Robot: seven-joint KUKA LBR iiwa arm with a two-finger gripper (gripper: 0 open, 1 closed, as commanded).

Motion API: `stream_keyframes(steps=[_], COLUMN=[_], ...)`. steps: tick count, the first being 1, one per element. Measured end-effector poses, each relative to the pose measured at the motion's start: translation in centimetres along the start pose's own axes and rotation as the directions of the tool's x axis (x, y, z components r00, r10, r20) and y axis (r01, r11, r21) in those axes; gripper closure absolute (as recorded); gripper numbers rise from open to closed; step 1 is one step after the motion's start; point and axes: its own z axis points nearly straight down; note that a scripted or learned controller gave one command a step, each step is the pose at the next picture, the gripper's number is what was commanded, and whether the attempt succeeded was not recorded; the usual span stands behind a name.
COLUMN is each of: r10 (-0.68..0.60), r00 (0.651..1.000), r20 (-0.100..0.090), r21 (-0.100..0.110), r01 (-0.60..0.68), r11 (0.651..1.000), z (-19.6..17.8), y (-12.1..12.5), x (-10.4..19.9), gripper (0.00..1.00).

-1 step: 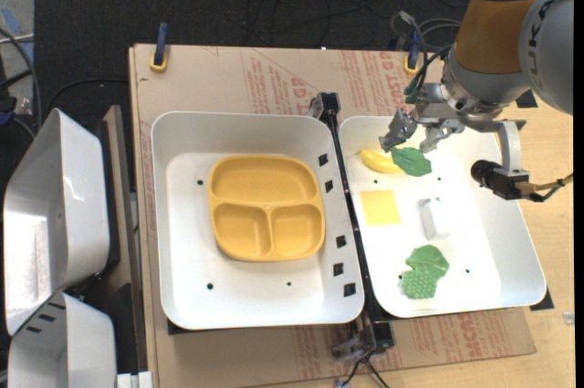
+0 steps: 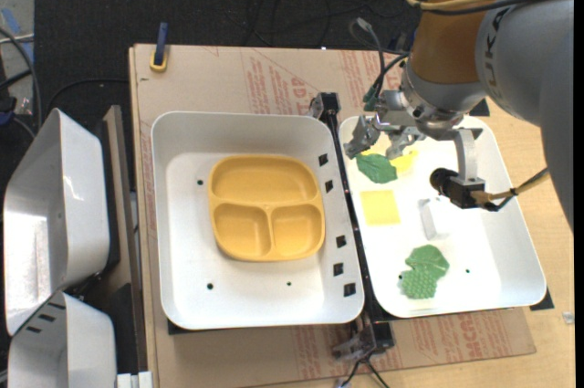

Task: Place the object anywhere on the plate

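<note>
Black floor (image 2: 82, 3), loose cables (image 2: 274, 3), cardboard-topped bench (image 2: 237, 76)

Setting: robotics lab. Evidence: industrial arm (image 2: 511, 21) over a bench (image 2: 246, 76) topped with printed cardboard; two shallow white bins (image 2: 173, 222) fitted side by side; loose black cables (image 2: 274, 3) on dark floor beyond; spare white tubs (image 2: 46, 204) stacked at left.

Grey arm (image 2: 511, 21) reaches in from the right — wrist bent down.
</note>
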Motion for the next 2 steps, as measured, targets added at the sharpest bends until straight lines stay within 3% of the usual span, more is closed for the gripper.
stream_keyframes(steps=[2], r10=[0.0], r00=[1.0], r20=[0.0], r21=[0.001], r01=[0.0], r11=[1.0], z=[0.9], y=[-1.3], x=[10.3], gripper=[1.0])
